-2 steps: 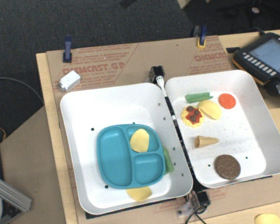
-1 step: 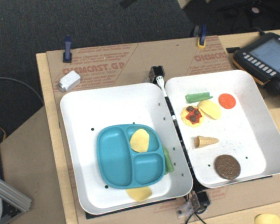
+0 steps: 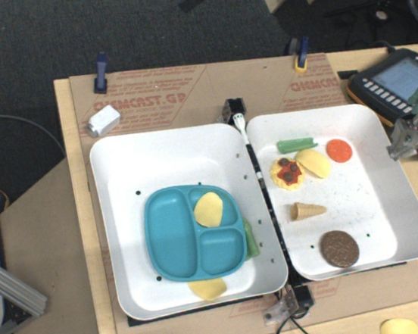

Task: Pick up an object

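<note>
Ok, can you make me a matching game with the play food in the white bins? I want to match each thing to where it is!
Things:
1. pale yellow oval slice
2. round brown cookie
3. long green bean
4. small tan cone

Places:
A. near the front edge of the right white bin
B. at the back of the right bin
C. on the teal divided plate in the left white bin
D. in the middle of the right bin

Pairs: 1-C, 2-A, 3-B, 4-D
</note>
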